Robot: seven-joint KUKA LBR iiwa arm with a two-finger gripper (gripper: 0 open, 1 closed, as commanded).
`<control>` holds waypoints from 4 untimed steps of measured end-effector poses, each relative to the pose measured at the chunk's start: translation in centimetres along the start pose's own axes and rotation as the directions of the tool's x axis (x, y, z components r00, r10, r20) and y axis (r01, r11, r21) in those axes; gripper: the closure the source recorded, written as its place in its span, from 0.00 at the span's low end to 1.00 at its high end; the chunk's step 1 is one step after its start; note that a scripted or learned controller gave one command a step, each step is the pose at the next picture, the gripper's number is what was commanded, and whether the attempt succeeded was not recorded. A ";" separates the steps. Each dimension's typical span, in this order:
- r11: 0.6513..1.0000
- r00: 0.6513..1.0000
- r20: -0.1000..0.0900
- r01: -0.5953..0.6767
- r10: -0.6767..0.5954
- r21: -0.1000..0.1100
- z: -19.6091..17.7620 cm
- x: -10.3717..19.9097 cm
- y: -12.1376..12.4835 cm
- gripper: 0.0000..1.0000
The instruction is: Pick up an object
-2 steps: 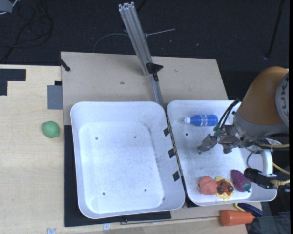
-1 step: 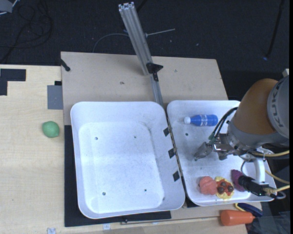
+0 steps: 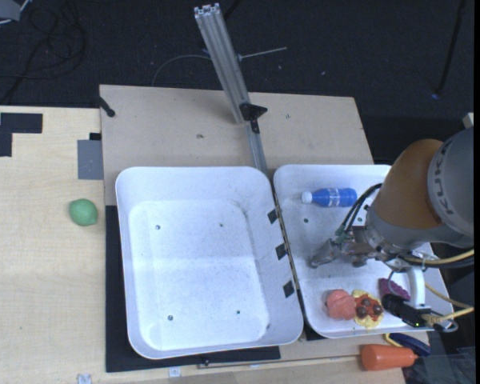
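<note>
Two fingers (image 3: 318,256) at the gripper (image 3: 326,254) tip point left over the floor of the right bin (image 3: 292,184); they look drawn close together with nothing visible between them, so I log the gripper as closed and empty, though the dark linkage makes the tip hard to read. The gripper sits low in the middle of the right bin, apart from every object in it. Candidate objects: a blue bottle (image 3: 330,197) lying on its side toward the far wall, above the gripper in the view; a pinkish-red lump (image 3: 339,303) and a small yellow-and-dark item (image 3: 368,308) touching it near the bin's near edge, below the gripper; a purple piece (image 3: 390,286) just right of those, partly behind the wrist hardware. The arm (image 3: 420,194), with its orange band, comes in from the right. The left bin (image 3: 128,184) lies alongside. On the surface outside the bins, a green ball (image 3: 84,212) lies well to the left and an orange item (image 3: 388,357) sits past the near edge of the right bin. Judgement on progress: nothing is picked yet; the grasp is not made, and object choice, closure on it and the lift remain.
</note>
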State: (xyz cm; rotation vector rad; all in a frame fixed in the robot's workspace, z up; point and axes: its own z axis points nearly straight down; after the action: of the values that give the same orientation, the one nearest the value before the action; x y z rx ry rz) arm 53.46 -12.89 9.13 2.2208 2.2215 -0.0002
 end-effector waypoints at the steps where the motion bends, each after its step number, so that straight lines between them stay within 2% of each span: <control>1: 1.000 1.000 0.000 -0.002 0.002 -0.003 -1.2 -0.1 0.1 1.00; 3: 1.000 1.000 0.000 0.000 0.000 -0.005 -13.1 -0.4 0.5 1.00; 4: 1.000 1.000 0.000 -0.001 0.001 -0.001 -15.4 -0.5 0.6 1.00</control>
State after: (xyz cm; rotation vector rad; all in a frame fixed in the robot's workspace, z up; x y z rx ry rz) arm 54.01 -13.36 24.49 2.2212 2.2200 0.0014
